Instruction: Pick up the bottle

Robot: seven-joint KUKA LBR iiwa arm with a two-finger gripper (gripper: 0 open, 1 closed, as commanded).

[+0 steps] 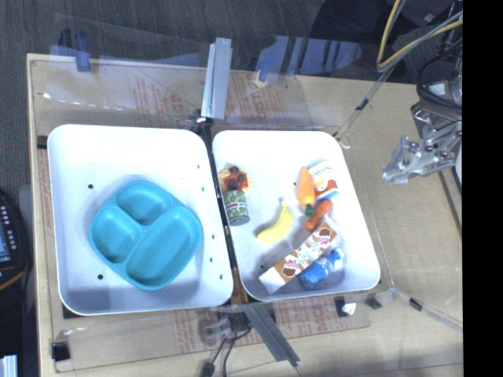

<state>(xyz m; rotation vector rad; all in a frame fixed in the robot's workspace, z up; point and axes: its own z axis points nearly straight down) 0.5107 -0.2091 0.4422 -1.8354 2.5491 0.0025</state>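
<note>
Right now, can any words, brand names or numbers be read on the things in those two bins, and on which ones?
None can be read.
Small bottle: label blurred.
Long carton: printed pattern, too small to read.
Small white pack: print blurred.
Bench: faint red lettering, unreadable.

Bare silvery metal at the gripper (410, 163), angular and faceted, with a pale grey bracket-like body catching the light. Behind it, a cluster of shiny metal brackets and struts, with a round grey-and-black housing above near the frame's right side. Yellow cables (401, 14) curving down from the top, alongside thinner black and grey ones looping toward the wrist
</note>
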